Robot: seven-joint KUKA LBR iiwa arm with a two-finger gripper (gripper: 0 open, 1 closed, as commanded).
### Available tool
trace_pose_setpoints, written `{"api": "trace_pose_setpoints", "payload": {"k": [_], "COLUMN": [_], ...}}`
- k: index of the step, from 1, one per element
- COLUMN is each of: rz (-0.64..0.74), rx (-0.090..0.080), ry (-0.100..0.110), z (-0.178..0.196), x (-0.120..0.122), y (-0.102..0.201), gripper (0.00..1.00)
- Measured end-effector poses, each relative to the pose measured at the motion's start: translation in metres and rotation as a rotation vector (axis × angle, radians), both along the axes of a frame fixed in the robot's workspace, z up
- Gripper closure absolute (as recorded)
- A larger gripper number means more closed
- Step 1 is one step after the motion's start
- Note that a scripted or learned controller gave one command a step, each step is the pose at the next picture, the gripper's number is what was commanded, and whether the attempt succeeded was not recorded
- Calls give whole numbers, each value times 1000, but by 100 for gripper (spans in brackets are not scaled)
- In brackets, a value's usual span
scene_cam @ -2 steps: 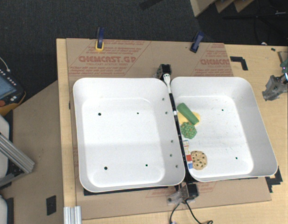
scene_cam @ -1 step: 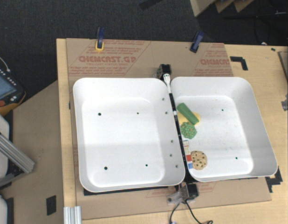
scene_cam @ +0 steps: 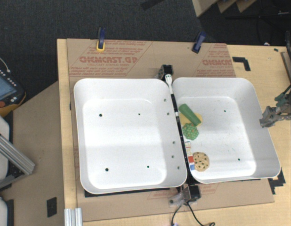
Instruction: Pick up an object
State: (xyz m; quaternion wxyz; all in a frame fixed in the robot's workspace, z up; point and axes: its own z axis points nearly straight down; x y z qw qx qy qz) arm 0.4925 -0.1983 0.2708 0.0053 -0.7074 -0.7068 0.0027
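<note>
Altogether, scene: two shallow white plastic bins sat side by side on the cardboard-topped counter [scene_cam: 136,51]; the left bin [scene_cam: 89,93] and the right bin [scene_cam: 239,93] met along a dark central seam.
Objects: all lay against the right bin's left wall. A long green cylinder-shaped toy [scene_cam: 189,114] sat highest, a pale yellow piece [scene_cam: 185,121] showed beneath it, a round green knobbly ball [scene_cam: 190,133] came next, and a round tan cookie with dark chips [scene_cam: 200,161] lay near the front left corner.
End effector: the grey metal end effector [scene_cam: 272,116] hung at the right bin's right rim, well apart from every object, holding nothing; whether it stood wide or narrow could not be told.
Handling: the cookie looked light, flat and stiff, probably best pinched across its edges; the ball seemed light and perhaps soft, easy to grip across its middle.
Hard to see: a small red and blue item beside the cookie was too small to identify, and the yellow piece was mostly covered.
</note>
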Motion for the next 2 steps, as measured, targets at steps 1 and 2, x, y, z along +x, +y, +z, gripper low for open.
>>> {"api": "trace_pose_setpoints", "payload": {"k": [1,2], "rz": [-2,5], "rx": [-8,-9], "ry": [-16,-23], "z": [34,105], "x": [-13,31], "y": [-28,-18], "gripper": [100,100]}}
